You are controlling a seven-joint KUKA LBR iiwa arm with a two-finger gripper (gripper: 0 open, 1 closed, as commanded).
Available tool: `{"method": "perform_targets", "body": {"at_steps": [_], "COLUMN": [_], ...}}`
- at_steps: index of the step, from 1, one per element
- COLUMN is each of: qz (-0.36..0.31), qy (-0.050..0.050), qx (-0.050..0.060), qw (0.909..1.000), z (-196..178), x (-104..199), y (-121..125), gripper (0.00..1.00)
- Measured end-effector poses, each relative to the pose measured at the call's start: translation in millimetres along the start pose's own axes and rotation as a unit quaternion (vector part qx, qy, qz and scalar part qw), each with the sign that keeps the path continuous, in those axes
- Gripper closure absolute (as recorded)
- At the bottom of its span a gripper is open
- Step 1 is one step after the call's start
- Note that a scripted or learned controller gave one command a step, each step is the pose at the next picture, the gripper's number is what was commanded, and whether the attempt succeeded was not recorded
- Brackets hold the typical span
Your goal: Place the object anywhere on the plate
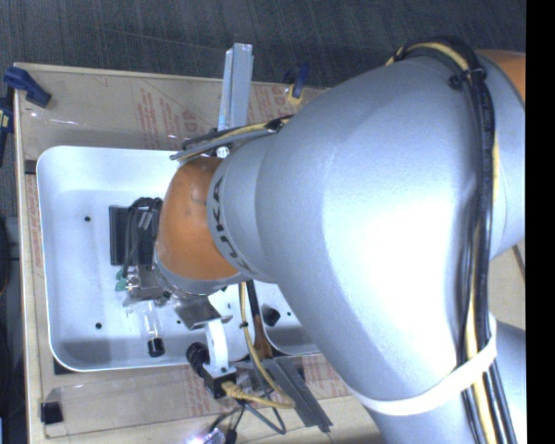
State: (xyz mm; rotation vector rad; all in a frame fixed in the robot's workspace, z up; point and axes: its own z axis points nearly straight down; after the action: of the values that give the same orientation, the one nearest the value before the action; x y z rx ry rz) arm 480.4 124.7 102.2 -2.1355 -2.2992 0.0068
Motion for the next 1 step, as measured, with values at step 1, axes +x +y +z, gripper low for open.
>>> {"method": "perform_targets", "body": {"at_steps": [1], "qz": [-0.06], "qy": [0.0], "qx": [-0.002], "qw": [0.9982], "z": [-89.4], "x": [-56.7], "y": [-8.4], "gripper": [1.0]}}
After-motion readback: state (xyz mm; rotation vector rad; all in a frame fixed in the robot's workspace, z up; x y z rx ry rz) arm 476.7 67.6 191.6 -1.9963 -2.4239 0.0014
